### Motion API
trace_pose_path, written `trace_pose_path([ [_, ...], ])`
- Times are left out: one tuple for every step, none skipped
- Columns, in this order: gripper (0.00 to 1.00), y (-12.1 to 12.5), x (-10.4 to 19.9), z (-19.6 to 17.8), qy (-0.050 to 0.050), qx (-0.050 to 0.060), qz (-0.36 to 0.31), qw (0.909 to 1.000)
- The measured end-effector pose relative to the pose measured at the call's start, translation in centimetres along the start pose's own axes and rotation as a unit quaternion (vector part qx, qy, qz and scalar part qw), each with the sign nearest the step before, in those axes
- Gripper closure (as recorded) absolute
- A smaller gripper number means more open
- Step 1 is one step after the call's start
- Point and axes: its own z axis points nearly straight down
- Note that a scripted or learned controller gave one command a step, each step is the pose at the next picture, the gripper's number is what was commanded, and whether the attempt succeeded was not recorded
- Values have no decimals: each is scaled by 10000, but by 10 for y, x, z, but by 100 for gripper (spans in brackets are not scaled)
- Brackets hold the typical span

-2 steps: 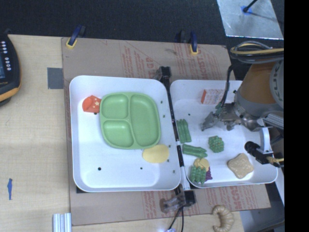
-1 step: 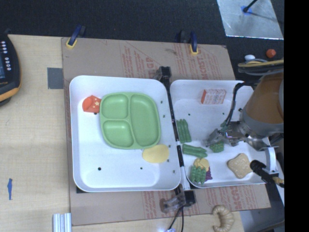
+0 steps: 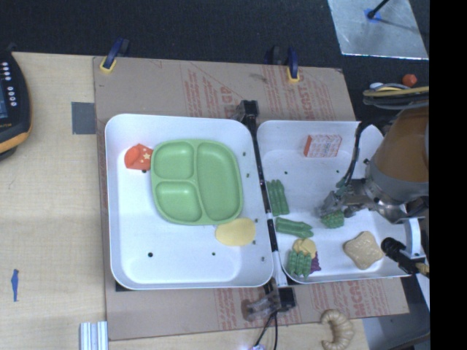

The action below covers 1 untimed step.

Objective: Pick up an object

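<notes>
Hovering low in the right bin (image 3: 292,133), the hand (image 3: 332,211) touches a green toy (image 3: 333,220); grip unclear.

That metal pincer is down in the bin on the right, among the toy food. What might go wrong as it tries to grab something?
1. The pincer sits right at a small green toy; if it closes off-centre, the piece may slip out.
2. The toast-shaped toy and the green bean pods lie nearby, so a sweep of the arm might knock them.
3. It works close to the right bin's wall, which it may bump.
</notes>
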Motion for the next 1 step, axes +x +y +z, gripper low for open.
trace_pose_path([
  [100,-27,14,-36,17,10,16,10000],
])
